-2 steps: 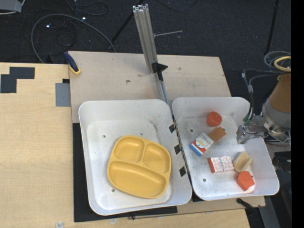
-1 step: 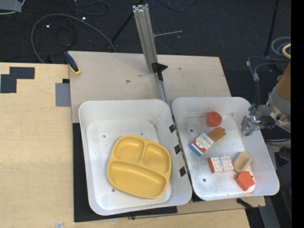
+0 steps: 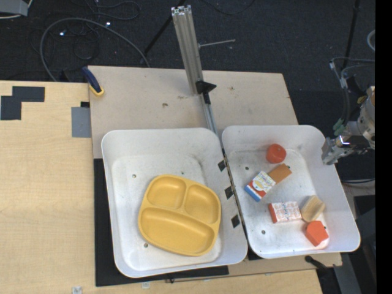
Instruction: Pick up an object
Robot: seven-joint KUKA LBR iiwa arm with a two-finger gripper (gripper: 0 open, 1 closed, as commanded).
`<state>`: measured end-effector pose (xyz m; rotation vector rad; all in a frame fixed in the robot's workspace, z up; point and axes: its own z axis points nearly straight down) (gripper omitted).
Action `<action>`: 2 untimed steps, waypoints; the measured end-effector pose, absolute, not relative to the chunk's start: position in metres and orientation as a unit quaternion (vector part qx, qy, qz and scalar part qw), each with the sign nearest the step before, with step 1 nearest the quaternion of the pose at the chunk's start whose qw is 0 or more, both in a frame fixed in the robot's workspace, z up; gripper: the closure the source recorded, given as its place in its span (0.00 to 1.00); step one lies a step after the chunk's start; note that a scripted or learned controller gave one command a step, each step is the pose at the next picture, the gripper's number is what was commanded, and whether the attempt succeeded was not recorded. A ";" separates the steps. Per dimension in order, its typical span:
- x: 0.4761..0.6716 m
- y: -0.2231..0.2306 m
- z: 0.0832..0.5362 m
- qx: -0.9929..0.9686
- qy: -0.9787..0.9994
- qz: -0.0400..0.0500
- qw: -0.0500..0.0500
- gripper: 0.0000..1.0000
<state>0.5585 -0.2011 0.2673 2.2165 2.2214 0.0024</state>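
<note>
Nearest, in the right bin (image 3: pixel 343 241), lies an orange block (image 3: pixel 316 233), then a red-white carton (image 3: pixel 285 211), a snack box (image 3: pixel 262 185), a red ball (image 3: pixel 275 152) (farthest). The gripper (image 3: pixel 339 146) hovers at the bin's right rim; its grip state is unreadable.

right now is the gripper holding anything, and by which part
Nothing is held. The gripper sits at the right bin's outer edge with nothing between its fingers; the red ball and the other items lie loose in the bin.
</note>
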 end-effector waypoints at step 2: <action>0.536 -0.094 0.250 0.705 0.709 -0.001 -0.002 1.00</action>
